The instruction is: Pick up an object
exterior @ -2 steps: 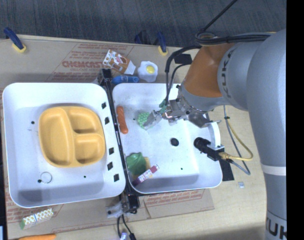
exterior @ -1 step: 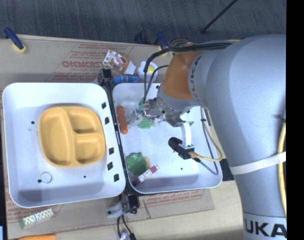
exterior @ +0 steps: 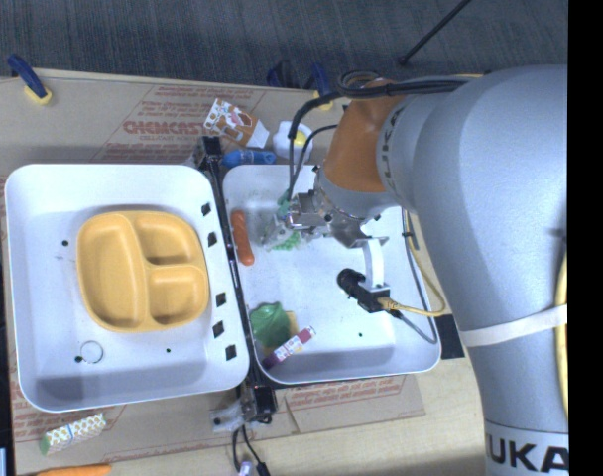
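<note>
While the grey arm [exterior: 480, 216] reaches in from the right, its gripper [exterior: 294, 216] sits low over the upper left part of the right bin [exterior: 406, 350], and whether it is released or clenched cannot be told. Something pale green, perhaps a wrapped item [exterior: 282, 236], lies blurred just beneath it. An orange sausage-shaped object [exterior: 242, 238] lies near the bin's left wall. A green object [exterior: 269, 322] and a small tube [exterior: 294, 344] rest near the bottom. A yellow divided tray [exterior: 143, 269] occupies the left bin [exterior: 34, 266].
</note>
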Robot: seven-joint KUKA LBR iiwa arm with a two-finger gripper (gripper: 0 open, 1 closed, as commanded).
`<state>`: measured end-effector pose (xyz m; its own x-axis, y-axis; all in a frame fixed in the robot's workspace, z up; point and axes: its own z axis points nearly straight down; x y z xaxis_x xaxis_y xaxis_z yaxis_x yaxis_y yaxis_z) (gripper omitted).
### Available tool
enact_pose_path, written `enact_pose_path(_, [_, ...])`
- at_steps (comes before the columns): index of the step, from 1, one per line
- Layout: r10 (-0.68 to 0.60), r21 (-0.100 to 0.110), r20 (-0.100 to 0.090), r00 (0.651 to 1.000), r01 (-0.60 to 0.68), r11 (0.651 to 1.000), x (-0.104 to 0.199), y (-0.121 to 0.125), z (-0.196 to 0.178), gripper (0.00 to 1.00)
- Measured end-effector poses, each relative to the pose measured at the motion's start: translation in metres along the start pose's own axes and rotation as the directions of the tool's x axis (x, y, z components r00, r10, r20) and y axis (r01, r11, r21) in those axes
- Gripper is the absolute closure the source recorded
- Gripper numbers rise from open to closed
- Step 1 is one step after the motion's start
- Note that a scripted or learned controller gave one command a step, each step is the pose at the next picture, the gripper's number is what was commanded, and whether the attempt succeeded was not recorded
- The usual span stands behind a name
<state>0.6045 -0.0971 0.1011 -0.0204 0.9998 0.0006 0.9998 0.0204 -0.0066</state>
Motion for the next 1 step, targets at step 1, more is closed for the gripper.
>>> enact_pose_path(1, [0.264, -0.004, 0.0, 0.965, -0.264, 0.965, 0.027, -0.0098, -0.0907, 1.0])
